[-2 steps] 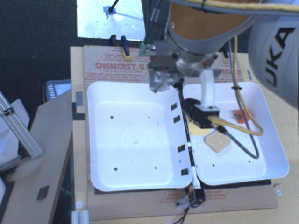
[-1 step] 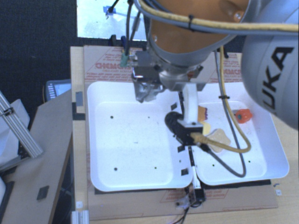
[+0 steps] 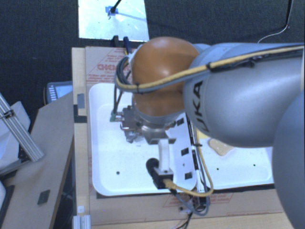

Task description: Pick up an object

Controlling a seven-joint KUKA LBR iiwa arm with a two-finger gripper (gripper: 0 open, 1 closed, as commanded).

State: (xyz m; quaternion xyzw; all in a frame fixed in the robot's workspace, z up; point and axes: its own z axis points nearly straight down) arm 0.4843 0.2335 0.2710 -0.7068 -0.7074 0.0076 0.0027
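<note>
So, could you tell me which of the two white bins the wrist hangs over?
The bin at the view's left, seen nearly whole: the wrist hangs over its middle, while the grey arm covers most of the right bin.

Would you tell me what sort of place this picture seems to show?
Most likely a robotics lab or test cell: a grey arm with an orange band reaches over a shallow white bin, a yellow cable runs along it, and a metal rail stands at the left.

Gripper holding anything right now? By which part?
Cannot tell: the arm hides what lies under the gripper over the white bin. A pale yellow object lies apart, partly under the arm.
</note>
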